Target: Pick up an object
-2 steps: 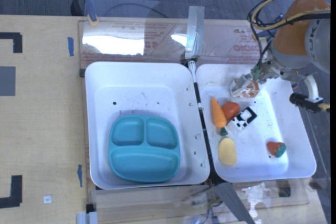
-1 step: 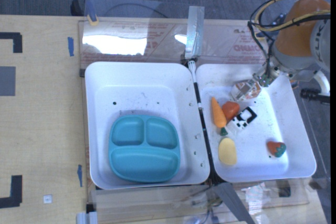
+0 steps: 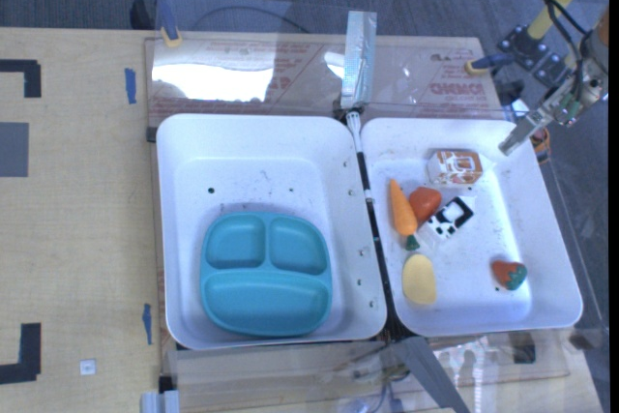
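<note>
Here my claw hangs at the right bin's far right rim, above it, touching nothing; I cannot tell how it is set from this slant. Right bin holds a carrot touching a red piece, a black-and-white block just beside them, an orange-white box further back, a yellow piece near the front, and a red-green piece by the right wall, apart from the rest. Left bin holds a teal plate with three sections, toward the front. Both bins sit on the surface.
</note>
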### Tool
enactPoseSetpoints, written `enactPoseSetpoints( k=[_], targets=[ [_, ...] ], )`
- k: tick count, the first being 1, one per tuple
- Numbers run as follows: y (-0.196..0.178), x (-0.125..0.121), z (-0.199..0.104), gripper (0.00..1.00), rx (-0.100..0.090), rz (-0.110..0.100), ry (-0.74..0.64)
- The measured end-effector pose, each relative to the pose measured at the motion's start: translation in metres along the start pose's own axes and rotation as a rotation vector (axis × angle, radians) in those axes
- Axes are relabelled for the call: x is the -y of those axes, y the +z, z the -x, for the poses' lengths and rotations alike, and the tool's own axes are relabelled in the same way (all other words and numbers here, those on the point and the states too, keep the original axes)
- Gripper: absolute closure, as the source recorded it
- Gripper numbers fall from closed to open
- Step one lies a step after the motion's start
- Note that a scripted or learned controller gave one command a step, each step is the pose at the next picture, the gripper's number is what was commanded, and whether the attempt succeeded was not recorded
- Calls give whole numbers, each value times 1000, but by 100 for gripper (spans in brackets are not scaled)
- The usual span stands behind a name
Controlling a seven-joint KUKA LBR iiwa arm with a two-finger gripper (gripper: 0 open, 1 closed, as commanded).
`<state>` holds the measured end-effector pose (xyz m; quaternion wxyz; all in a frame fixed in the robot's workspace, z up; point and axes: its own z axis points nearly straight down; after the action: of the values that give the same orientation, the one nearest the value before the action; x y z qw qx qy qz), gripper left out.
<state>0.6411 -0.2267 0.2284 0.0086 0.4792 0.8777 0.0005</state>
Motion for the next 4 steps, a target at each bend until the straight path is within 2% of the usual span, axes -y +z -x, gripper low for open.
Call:
enactPoseSetpoints(
  k=[1,2,3,4],
  targets=[
    [111,-34,-31,0,-22,-14,-5],
    [90,-37,-26,100,-9,-2,-5],
    [-23,-25,14,100,-1,1,-195],
    [-24,-22,-11,100,-12,-4,-340]
  ],
)
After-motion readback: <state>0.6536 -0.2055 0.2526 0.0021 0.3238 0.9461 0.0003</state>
